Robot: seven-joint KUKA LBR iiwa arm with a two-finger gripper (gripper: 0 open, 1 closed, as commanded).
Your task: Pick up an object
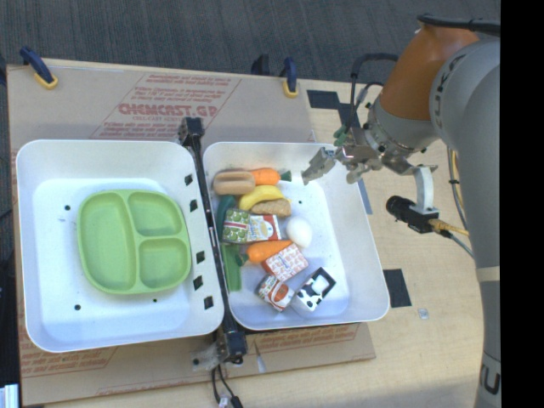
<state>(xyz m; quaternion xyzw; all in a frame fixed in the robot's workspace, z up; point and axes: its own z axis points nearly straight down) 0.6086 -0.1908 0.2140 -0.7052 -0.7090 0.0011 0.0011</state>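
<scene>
The end effector (327, 164) hovers at the right bin's (361, 253) far right rim, fingers spread, pinching nothing. The toy food is heaped along the bin's left side. The banana (263, 196) lies with its long axis running left to right. Descending here risks striking the rim or closing on bare floor.

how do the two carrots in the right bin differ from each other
The upper carrot lies at the pile's far end beside the hot dog; the lower carrot lies mid-pile, below the white egg. The lower carrot looks larger than the upper carrot. It is also tilted, while the upper one lies nearly level. Both are orange toy carrots in the right bin.
</scene>
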